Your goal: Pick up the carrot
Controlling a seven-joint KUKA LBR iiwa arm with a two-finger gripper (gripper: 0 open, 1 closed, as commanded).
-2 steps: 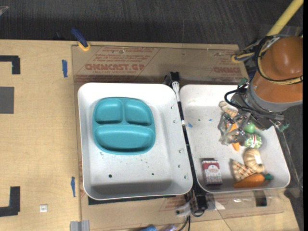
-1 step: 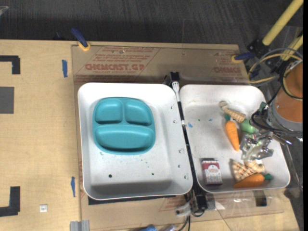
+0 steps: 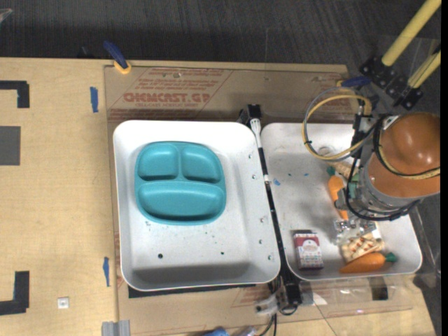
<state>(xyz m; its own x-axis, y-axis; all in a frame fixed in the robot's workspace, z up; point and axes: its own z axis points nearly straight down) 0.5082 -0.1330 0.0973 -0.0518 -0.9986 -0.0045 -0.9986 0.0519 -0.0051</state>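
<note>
The carrot [image 3: 364, 261] lies in the right bin [image 3: 294, 159], near its front right corner, long axis roughly parallel to the front wall, green stub pointing right. It sits just in front of, and below in the view, the arm's wrist, with a pale checkered item [image 3: 360, 243] between the two, touching the carrot's upper side.

The arm [image 3: 399, 159] comes in from the right and hangs steeply over the right half of that bin, orange band uppermost, grey wrist below it. The gripper [image 3: 348, 219] is under the wrist, largely hidden by it; cannot tell whether it is apart or together, or whether it clamps anything. Yellow cable loops [image 3: 336, 128] arc from the wrist toward the bin's rear.

Another orange piece [image 3: 337, 187] lies left of the wrist, partly covered by it. A small red and white box [image 3: 307, 249] lies flat near the front wall, left of the carrot and apart from it.

The left bin [image 3: 140, 257] holds a teal three-compartment tray [image 3: 181, 182], smooth, rounded, moulded plastic. Both bins are white, shallow, with rounded corners and dark specks on the floor. They rest on a cardboard sheet [image 3: 168, 93] on a light wooden bench [image 3: 49, 222].
</note>
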